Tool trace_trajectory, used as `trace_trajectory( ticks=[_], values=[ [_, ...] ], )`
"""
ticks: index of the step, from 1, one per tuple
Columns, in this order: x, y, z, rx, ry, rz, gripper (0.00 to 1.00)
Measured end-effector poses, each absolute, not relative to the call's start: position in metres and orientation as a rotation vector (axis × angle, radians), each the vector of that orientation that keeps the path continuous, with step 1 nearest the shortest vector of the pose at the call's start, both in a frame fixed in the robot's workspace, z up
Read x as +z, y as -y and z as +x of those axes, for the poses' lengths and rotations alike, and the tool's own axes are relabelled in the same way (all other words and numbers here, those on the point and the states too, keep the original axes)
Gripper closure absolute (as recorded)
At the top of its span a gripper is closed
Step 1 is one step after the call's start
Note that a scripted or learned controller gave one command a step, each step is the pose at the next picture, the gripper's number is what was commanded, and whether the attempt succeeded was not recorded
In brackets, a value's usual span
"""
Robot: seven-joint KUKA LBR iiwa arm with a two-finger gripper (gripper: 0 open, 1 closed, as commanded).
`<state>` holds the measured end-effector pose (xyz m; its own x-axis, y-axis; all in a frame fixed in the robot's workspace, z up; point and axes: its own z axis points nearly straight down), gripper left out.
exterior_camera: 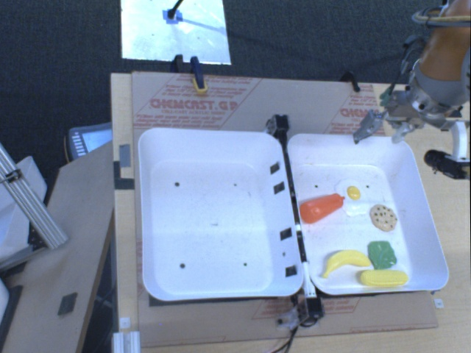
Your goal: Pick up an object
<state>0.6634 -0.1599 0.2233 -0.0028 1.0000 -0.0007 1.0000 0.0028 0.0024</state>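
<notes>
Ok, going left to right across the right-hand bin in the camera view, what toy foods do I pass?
Orange plastic carrot → yellow plastic banana → white fried egg with yellow yolk → round tan cookie.

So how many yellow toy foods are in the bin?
2 all-yellow ones, both in the right bin: a banana near the front, and a corn cob beside it at the front edge. The fried egg has a yellow yolk too.
</notes>
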Motion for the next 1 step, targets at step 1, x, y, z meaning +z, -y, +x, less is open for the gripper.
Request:
trace_trajectory(
  ticks=[1],
  values=[
    [0.4037, 0.1158, 0.6641, 0.017, -2.221, 2.201, 0.00]
  ],
)
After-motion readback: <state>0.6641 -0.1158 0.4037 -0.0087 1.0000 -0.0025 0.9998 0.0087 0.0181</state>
